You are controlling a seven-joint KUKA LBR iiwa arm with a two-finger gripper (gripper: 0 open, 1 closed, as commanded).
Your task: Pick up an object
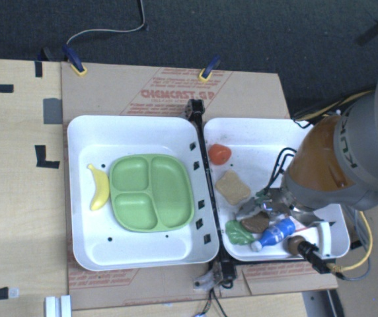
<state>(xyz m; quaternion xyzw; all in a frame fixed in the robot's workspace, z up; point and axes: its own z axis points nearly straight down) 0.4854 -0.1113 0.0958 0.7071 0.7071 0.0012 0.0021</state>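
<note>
Gripper (258, 209) over right bin (255, 129) clutter; jaws state: cannot tell. Sponge (232, 187) soft, light; pinch across middle.

Two white bins (83, 137), one green tray (152, 192), one banana (99, 187), one tomato (219, 154), one blue bottle (275, 234).

right bin (242, 129) front cluttered, back corner open

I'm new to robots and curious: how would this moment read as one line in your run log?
arm: over right bin | gripper: low among clutter, beside sponge and blue bottle | tomato: untouched | left bin: banana, green plate
</note>
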